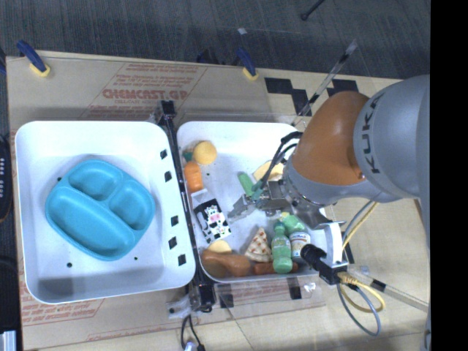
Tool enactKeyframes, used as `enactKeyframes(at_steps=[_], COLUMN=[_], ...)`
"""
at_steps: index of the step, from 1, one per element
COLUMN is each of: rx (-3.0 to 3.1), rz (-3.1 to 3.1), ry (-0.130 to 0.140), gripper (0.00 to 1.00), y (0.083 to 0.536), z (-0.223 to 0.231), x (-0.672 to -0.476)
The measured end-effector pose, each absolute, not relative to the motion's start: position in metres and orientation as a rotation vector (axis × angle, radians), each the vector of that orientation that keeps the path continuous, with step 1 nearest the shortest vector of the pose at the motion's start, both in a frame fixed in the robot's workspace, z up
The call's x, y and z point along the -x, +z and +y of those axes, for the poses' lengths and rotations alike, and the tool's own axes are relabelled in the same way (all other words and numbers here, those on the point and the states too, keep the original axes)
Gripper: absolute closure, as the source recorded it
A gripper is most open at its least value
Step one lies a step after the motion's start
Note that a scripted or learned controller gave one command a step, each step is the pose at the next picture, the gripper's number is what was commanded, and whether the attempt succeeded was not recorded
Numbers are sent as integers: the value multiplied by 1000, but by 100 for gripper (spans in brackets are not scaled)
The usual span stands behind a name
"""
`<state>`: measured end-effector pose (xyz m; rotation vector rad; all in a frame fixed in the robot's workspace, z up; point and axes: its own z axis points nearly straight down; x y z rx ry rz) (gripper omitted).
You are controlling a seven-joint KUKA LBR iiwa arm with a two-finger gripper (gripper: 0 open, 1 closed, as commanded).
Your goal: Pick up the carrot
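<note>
1. Carrot [192, 175] lies in the right bin [234, 131], hard against the bin's left wall, just below a yellow round fruit [205, 152]; it looks like a short orange stub

2. Its long axis seems to run roughly up-down in the camera view, along the wall; which end is the tip I can't tell, too small and blunt

3. Hand [252, 196] hangs over the middle of the right bin, well right of the carrot and not touching it; how far apart its fingers are I can't tell, they blur into the clutter

4. Arm comes in from the right, so its orange wrist band [333, 141] covers the bin's right side

5. Clutter is piled at the bin's near edge: green bottles [281, 246], a pizza slice toy [257, 246], a brown bread-like piece [227, 263], a cow-print carton [212, 221]

6. Left bin [36, 141] holds a blue divided plate [99, 207], likely a distractor

7. Judgement: wall contact leaves little finger room on the carrot's left, so closing across the short axis probably suits best

8. Tabletop [131, 86] under the bins is cardboard-covered
</note>
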<state>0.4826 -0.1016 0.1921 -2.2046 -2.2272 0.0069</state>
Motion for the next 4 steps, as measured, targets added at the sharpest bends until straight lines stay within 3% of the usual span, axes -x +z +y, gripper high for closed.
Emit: enactKeyframes(at_steps=[1,2,3,4], rx=[2377,2380,2371,2757], rz=[-2069,-2061,-2067,-1500], ry=[-22,-7,-6,5], gripper=[0,0,100,100], y=[113,96,107,91], z=[-97,-125,-124,-98], x=[-540,-604,-605,-601])
